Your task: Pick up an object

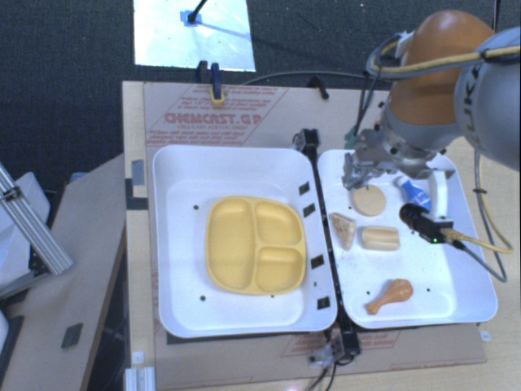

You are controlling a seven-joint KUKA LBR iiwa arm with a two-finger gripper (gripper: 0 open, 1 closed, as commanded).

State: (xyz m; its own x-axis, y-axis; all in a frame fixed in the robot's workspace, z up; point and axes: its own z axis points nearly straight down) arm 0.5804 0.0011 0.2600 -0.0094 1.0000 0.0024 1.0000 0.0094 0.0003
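Round cookie (369,200) lies just below claw (355,177), near touching; claw's grip state unclear.

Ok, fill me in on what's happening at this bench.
The grey arm's claw is low in the right white bin, at the upper edge of a flat round tan cookie. Nothing is visibly held. A bread wedge, pale roll and toy drumstick lie nearby. A yellow divided plate sits in the left bin.

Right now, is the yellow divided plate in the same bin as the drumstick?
No, the yellow divided plate lies in the left bin, while the drumstick lies in the right bin.
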